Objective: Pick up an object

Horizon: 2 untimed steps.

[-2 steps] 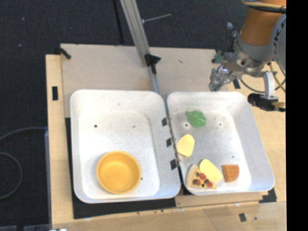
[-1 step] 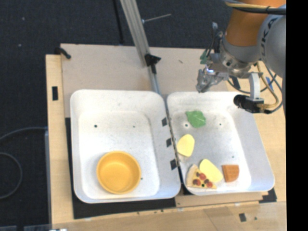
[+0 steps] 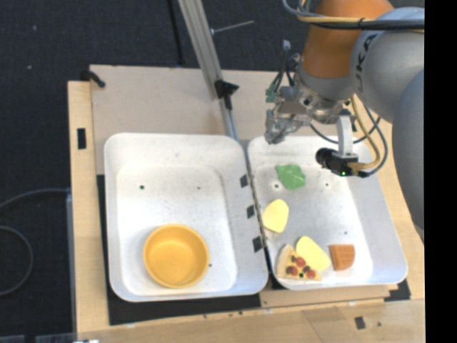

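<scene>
Pick not yet made – nothing lifted.
We see the gripper [image 3: 275,136] w/ jaws near rt bin's [image 3: 371,213] back rim, above green piece [image 3: 290,176]; can't tell jaw state.

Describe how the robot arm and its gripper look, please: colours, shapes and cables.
The arm is a thick, rounded grey body with a glossy orange band above the wrist. Below it sits a metallic grey wrist block, ending in a small, dark metal gripper. Thin cables loop around the wrist, and a small black module with a green light hangs beside it.
</scene>
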### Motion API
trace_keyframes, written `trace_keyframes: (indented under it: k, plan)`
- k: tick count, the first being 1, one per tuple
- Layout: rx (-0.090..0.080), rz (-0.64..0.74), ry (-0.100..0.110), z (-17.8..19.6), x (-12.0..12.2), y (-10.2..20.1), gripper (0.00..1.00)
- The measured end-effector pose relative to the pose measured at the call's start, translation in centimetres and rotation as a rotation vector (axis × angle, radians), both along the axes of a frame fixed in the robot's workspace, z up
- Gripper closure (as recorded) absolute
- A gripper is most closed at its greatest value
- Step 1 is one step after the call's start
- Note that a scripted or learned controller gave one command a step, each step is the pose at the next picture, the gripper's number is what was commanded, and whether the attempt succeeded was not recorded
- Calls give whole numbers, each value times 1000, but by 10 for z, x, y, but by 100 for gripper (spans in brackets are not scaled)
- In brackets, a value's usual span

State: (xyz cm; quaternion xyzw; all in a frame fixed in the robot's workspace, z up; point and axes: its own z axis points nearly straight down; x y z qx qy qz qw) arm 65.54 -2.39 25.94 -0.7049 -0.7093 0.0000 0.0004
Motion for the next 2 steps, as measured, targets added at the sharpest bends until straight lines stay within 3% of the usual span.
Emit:
trace_keyframes:
  k: [2]
  plan:
    - [1,0,1,2,-14,92,100]
